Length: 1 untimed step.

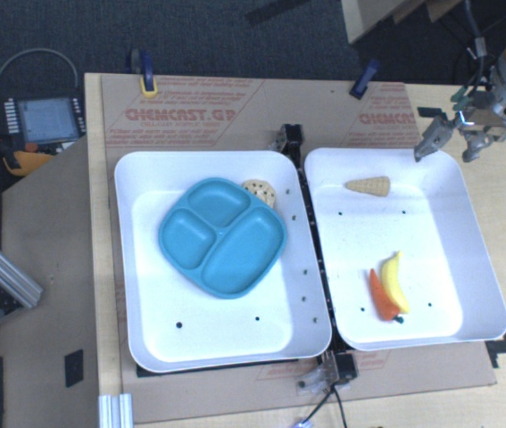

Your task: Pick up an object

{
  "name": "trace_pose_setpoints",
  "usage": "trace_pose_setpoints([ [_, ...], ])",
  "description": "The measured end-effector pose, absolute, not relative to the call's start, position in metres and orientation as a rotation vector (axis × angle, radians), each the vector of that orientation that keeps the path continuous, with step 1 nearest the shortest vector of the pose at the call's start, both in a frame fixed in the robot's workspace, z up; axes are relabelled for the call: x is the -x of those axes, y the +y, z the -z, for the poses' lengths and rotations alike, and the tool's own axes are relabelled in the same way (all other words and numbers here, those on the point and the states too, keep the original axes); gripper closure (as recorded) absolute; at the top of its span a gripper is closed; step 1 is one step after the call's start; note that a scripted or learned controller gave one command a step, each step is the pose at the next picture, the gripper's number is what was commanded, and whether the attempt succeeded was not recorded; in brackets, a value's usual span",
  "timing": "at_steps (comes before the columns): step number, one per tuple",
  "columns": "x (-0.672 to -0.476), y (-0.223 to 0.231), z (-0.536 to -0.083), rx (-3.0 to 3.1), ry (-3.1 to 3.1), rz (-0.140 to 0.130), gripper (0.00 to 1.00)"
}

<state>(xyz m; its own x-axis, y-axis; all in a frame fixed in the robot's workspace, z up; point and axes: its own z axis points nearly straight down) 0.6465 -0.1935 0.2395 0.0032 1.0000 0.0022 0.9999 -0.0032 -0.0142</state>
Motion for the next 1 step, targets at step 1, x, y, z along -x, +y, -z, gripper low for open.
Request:
trace_pose_setpoints([
  [1, -0.6488, -0.1924, -0.2492, 2.221, -2.222, 0.0, 0.0],
])
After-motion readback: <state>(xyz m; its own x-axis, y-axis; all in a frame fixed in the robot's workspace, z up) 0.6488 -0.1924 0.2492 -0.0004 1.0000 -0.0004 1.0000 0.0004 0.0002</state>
